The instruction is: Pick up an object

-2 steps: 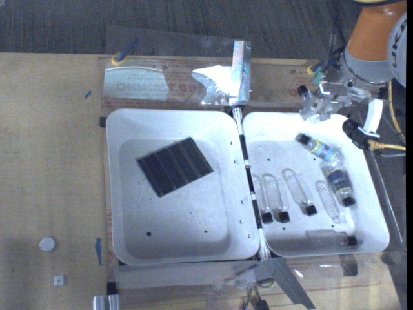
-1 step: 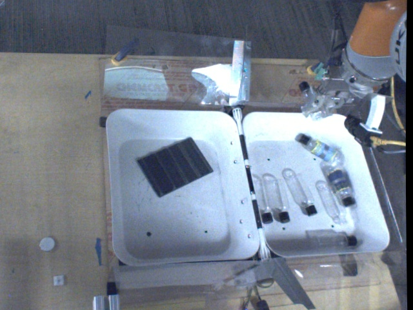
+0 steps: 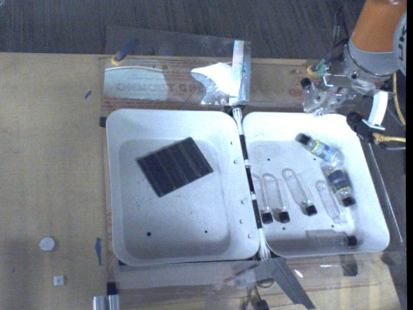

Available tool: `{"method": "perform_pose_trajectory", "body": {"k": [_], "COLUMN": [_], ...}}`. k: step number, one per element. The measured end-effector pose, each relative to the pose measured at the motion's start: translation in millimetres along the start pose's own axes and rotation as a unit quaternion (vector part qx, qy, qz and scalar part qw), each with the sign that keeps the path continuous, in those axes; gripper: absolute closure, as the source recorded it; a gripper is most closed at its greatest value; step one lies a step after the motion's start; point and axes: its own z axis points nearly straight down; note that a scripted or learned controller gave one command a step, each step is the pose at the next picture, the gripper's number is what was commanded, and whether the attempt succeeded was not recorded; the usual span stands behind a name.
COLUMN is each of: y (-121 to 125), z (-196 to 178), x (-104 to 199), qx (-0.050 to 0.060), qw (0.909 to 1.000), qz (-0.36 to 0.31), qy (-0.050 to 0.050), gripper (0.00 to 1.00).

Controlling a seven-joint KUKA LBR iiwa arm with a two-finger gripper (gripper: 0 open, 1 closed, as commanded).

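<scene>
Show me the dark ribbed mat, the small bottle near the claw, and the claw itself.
Dark ribbed mat (image 3: 175,166), camera view, its middle.
Small bottle (image 3: 318,148), camera view, its clear body.
Claw (image 3: 321,101), camera view, between its tips.

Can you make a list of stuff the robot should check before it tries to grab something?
1. Things to grab are in the right bin: ok, two small bottles and several clear tubes lie there.
2. Gripper is over a target: not ok, it sits at the bin's far rim, above the bottles.
3. Gripper is free of any object: cannot tell, it is too blurred.
4. Bottles have room around them: ok, they lie apart from the tubes.
5. Left bin has a target: ok, a dark flat sheet lies there, but it looks hard to pinch.
</scene>
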Motion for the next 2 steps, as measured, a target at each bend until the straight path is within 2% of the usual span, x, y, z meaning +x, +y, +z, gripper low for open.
{"method": "perform_pose_trajectory", "body": {"k": [1, 2], "y": [0, -37], "z": [0, 100], "x": [0, -28], "qx": [0.0, 0.005], "qw": [1.0, 0.9996], "qz": [0.0, -0.027], "qy": [0.0, 0.004], "gripper": [0.0, 0.0]}}
